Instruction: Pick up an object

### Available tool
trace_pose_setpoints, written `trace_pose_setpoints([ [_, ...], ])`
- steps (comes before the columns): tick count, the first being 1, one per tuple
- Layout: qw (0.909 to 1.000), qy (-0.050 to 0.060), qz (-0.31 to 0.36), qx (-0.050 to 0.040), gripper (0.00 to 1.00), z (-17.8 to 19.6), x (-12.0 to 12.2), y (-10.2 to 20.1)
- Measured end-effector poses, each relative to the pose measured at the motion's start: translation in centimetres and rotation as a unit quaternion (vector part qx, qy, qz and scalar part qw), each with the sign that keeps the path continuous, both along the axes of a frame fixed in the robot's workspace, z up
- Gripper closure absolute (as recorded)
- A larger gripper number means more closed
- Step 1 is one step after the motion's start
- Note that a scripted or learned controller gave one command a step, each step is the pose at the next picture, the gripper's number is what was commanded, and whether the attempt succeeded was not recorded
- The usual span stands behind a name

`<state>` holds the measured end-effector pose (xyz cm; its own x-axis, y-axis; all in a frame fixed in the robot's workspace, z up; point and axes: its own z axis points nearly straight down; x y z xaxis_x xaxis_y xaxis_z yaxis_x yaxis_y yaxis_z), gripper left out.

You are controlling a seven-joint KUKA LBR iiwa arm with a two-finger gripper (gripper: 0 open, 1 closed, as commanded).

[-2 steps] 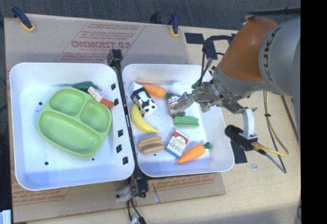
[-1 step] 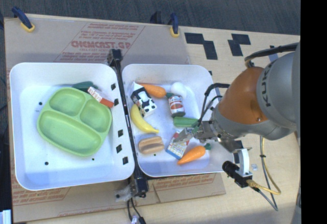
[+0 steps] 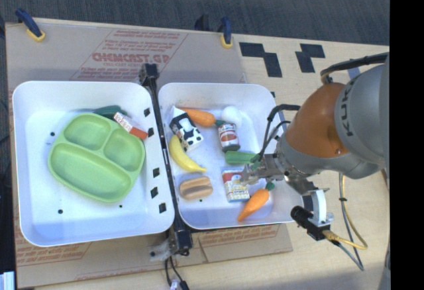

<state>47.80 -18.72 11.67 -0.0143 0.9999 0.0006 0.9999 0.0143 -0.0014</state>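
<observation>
The right bin (image 3: 218, 91) holds several toy foods: a carrot (image 3: 199, 117) at the back, a black-and-white cow-patterned piece (image 3: 185, 131), a small red-labelled can (image 3: 228, 137), a banana (image 3: 183, 155), a hot dog (image 3: 196, 187), a green piece (image 3: 238, 157), a red-and-white packet (image 3: 234, 186) and a second carrot (image 3: 254, 204) at the front. My gripper (image 3: 255, 173) hangs low over the bin's right side, just above the packet and beside the front carrot. Nothing shows between its fingers.
The left bin (image 3: 26, 216) holds a green divided plate (image 3: 97, 156), with a dark green item (image 3: 109, 111) and a red-and-white item (image 3: 130, 126) behind it. A black divider (image 3: 158, 143) runs between the bins. Cables (image 3: 344, 229) trail at the lower right.
</observation>
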Motion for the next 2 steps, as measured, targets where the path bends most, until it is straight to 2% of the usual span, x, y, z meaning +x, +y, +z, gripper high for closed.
trace_pose_setpoints([
  [1, 1.0, -0.002, -0.004, -0.0009, 1.0, 10.76, 12.85, -2.38],
  [2, 1.0, 0.0, -0.004, -0.0003, 0.0, 10.62, 12.77, -2.37],
])
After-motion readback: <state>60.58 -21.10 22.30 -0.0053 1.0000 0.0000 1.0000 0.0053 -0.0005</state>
